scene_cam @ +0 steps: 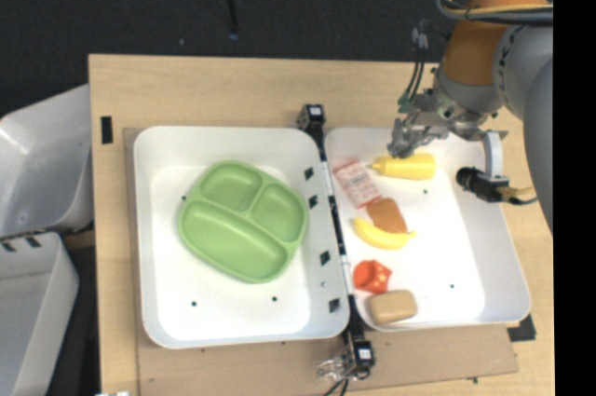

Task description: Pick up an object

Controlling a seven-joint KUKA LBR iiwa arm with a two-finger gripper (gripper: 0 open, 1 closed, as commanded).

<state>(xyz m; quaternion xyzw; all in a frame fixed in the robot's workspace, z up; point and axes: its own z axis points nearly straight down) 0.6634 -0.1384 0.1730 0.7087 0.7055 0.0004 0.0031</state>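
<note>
The right bin (pixel 466 245) holds several small items. A yellow bottle (pixel 406 167) lies on its side near the bin's far edge. My gripper (pixel 405 145) hangs right above it, at its far side, close to touching. Further toward the front lie a red-and-white packet (pixel 357 182), a brown piece (pixel 386 215) resting on a yellow banana (pixel 380 237), a red pepper (pixel 372 275) and a tan bread-like block (pixel 392 306).
The left bin (pixel 158 292) carries a green divided plate (pixel 244 220). A ridge with black clips (pixel 328 217) separates the two bins. The right half of the right bin's floor is bare white.
</note>
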